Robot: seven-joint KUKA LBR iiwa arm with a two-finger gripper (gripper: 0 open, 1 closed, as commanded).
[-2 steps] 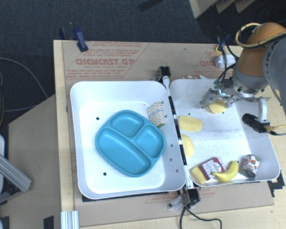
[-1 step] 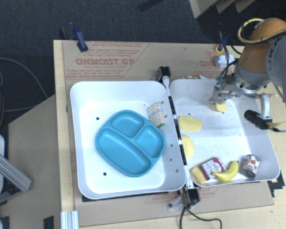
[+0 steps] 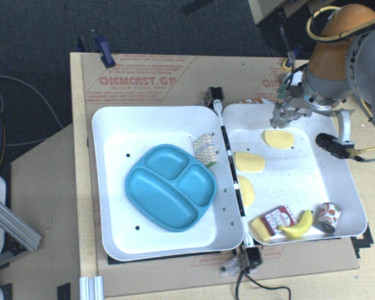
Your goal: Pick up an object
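Worktop (image 3: pixel 144 80) carrying two shallow white bins side by side. Left bin (image 3: pixel 112 186) holds a blue divided plate (image 3: pixel 169 186) and, just beside its upper right rim, a small patterned packet (image 3: pixel 204 147). Right bin (image 3: pixel 337 186) holds the candidate objects: three pale yellow pieces, one near the far wall (image 3: pixel 279 139), one by the divider (image 3: pixel 249 162), one lower down (image 3: pixel 245 191); along the near wall lie a red packet (image 3: pixel 277 220), a banana (image 3: pixel 298 225) and a small can (image 3: pixel 328 216). The arm (image 3: pixel 337 55) enters from the right, its pincer (image 3: pixel 287 114) poised just above the far yellow piece; whether the pincer is open, or grips anything, cannot be told at this resolution. Probable risks: the low, rounded piece offers little to close on, so the pincer may slide off it or push it against the wall; a slightly offset descent may strike the bin floor instead.
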